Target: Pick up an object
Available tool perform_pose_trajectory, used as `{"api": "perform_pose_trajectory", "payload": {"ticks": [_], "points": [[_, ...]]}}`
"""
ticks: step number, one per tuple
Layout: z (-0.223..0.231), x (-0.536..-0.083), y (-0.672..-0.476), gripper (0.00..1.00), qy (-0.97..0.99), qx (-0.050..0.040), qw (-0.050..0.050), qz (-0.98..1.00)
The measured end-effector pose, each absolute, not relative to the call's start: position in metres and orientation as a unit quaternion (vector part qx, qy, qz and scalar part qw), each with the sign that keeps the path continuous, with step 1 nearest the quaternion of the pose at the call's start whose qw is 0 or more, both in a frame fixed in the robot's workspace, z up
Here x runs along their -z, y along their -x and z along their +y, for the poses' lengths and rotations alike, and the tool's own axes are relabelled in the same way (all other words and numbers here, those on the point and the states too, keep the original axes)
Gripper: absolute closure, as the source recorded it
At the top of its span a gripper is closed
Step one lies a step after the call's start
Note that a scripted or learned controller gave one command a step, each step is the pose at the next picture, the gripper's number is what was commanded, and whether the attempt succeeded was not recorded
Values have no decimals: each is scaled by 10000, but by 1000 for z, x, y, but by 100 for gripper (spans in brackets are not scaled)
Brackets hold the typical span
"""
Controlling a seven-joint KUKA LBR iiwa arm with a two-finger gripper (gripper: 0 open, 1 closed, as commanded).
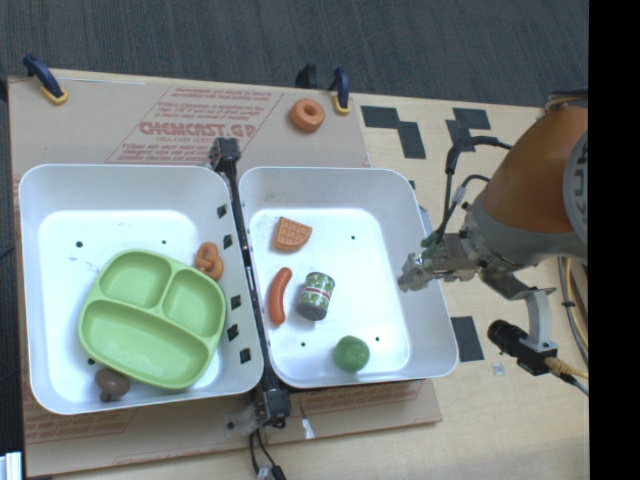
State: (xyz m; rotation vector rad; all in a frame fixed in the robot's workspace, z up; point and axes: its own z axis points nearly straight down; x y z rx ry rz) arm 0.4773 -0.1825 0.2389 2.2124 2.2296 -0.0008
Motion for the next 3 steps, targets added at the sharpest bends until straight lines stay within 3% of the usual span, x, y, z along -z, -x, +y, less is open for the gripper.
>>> {"api": "perform_pose_trajectory", "payload": {"ticks": [1,2,3], "points": [[-176,-257,-478,100,-7047,-8,23,7095],[-207,-225,-476,100,-7049,9,-7,7093],[-193,-264,-478,100,-7049,-6,21,7093]]}}
